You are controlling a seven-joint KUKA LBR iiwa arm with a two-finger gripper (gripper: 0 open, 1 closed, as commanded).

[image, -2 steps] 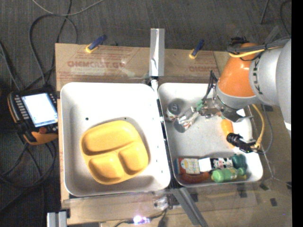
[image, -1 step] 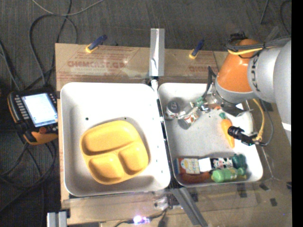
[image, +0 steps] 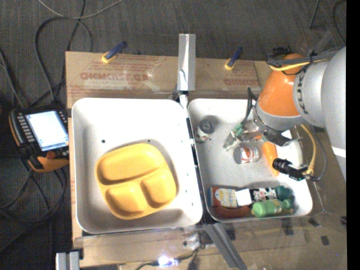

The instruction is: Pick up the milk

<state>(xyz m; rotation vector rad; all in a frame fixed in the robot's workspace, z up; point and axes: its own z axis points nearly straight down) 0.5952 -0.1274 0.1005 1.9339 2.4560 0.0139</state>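
The milk (image: 257,195) is a small white carton with dark patches, lying on its side along the front wall of the right bin (image: 216,167). It sits between a red ketchup bottle (image: 225,198) on its left and a green bottle (image: 273,207) on its right. My gripper (image: 238,134) hangs over the middle of the right bin, well behind the milk and just above a small tin can (image: 247,154). Nothing is visibly held in it.
An orange carrot (image: 270,151) lies to the right of the can. A small grey round object (image: 205,126) rests near the right bin's back left. The left bin (image: 84,128) holds a yellow divided plate (image: 136,178). A teach pendant (image: 42,133) lies left of the bench.
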